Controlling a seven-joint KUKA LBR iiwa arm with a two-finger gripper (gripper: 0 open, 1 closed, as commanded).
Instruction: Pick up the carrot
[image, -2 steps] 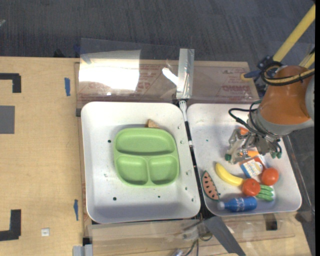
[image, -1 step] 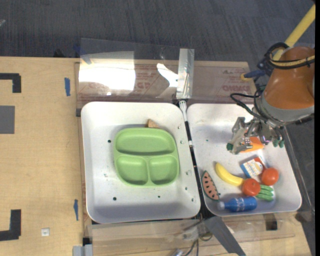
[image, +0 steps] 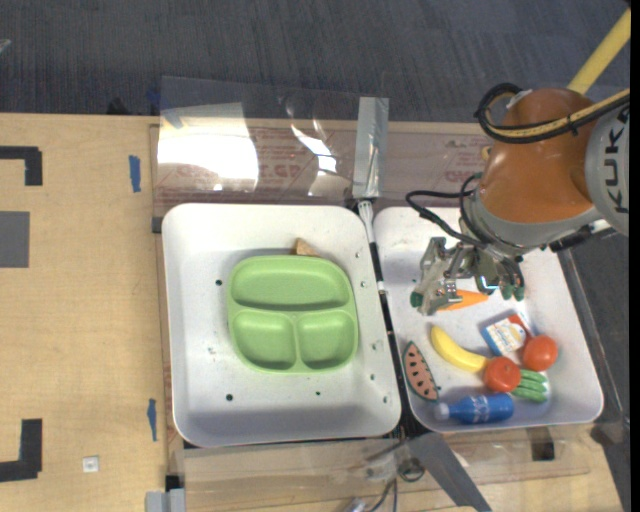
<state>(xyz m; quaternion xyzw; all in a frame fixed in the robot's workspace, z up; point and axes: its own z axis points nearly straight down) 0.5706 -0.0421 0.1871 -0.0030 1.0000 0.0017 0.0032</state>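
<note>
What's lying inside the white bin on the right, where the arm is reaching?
The right bin holds a carrot by the gripper, a banana, a watermelon slice, two tomatoes, a blue bottle and a small carton. The arm hides the bin's far corner.

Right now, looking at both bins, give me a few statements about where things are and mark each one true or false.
1. The green divided plate lies in the left bin. True.
2. The carrot lies on the green divided plate. False: it lies in the right bin, right at the end effector.
3. The banana lies in the right bin. True.
4. The blue bottle stands upright in the left bin. False: it lies on its side near the front of the right bin.
5. The watermelon slice sits left of the banana. True.
</note>
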